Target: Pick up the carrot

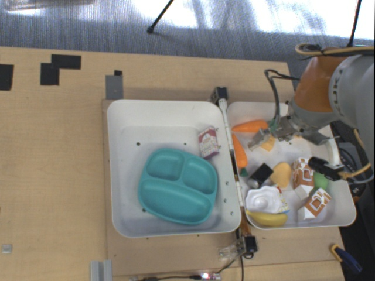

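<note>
— Where's the arm right now?

— It reaches in from the right side of the bench (58, 157), its grey bulk and orange band hanging over the far right corner of the right bin (345, 215). The wrist slants down and leftward, and the gripper (263, 137) sits low near that bin's far edge. I can't tell whether its fingers are open or closed.

— And the carrot?

— There are two orange pieces. One carrot (251, 126) lies along the far edge of the right bin, just beside the gripper, its tip touching or nearly so. A second carrot (238, 152) lies along that bin's left wall.

— What about the bench?

— Pale wood, carrying two white bins side by side, with grey carpet beyond. The left bin (126, 157) holds one teal divided plate (178, 185) towards its near edge and one small red-and-white carton (208, 142) near its right wall.

— And the rest of the right bin?

— One banana (268, 218) at the near edge, one white cup-like thing (262, 200) above it, one black block (260, 174), and two little toy houses (313, 204) near the right side.
</note>
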Controlling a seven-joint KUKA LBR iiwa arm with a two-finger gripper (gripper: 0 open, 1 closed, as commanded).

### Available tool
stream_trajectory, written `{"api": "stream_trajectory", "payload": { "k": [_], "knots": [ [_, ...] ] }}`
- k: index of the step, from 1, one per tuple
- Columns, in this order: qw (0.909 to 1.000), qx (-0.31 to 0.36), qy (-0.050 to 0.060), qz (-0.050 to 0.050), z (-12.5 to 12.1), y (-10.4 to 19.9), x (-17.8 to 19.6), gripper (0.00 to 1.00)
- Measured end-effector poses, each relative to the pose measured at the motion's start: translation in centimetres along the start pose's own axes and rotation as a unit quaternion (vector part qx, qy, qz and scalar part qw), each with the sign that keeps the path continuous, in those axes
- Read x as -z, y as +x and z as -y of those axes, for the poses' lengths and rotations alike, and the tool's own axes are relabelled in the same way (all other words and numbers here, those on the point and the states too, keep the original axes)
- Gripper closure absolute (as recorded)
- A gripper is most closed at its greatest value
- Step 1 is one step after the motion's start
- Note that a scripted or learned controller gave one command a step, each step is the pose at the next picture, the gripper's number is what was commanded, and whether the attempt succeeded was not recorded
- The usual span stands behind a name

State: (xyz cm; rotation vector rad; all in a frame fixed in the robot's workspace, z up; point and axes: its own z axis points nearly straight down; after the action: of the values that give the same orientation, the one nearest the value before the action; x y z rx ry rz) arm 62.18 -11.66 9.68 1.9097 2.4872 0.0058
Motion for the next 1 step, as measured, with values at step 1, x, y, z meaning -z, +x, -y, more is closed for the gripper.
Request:
{"api": "stream_trajectory", "payload": {
  "k": [1],
  "knots": [
    [0.993, 0.118, 0.004, -0.001, -4.13, 0.72, -1.16, 0.0]
  ]
}}
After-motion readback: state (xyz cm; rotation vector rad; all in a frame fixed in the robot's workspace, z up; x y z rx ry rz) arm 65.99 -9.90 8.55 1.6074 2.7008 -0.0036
